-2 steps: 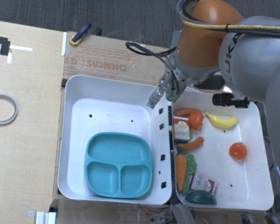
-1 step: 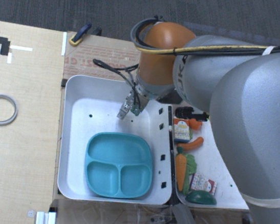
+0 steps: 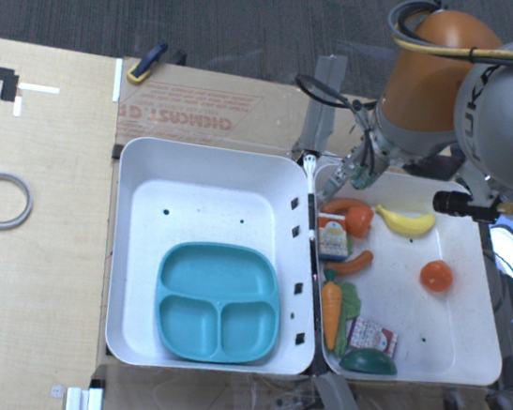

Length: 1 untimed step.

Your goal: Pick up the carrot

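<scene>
Seemingly placed for a reach, the gripper (image 3: pixel 354 173) hung over the right bin's (image 3: pixel 474 277) far left corner, grip state unclear, well apart from the carrot (image 3: pixel 329 314) lying against the near left wall.

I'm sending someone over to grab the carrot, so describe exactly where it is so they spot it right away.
Look in the right bin, along its left wall near the front corner. The carrot lies lengthwise there, plain orange and tapered, with its green top beside it. The hot dog just behind it is shorter, redder and rounded.
</scene>
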Tool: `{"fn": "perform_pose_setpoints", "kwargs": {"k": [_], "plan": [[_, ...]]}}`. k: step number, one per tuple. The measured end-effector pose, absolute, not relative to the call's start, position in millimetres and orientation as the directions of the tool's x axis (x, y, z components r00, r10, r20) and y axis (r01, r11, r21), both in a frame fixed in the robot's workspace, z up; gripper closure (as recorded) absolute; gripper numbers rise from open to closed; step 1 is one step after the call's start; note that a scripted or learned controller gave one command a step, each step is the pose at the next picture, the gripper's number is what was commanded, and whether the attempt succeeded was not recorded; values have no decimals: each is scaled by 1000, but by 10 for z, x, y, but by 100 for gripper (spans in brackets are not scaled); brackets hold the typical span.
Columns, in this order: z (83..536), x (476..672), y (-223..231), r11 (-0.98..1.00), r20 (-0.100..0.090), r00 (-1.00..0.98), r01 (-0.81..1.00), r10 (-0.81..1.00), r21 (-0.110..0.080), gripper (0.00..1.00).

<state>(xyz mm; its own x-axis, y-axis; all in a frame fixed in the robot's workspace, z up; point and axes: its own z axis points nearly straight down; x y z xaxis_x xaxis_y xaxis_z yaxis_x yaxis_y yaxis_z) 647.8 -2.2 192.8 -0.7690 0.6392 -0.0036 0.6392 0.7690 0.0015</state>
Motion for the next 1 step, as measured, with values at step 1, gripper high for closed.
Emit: {"fn": "perform_pose_setpoints", "kwargs": {"k": [1], "plan": [[1917,6380,658,723,-1,-723,691,691,0,100]]}}
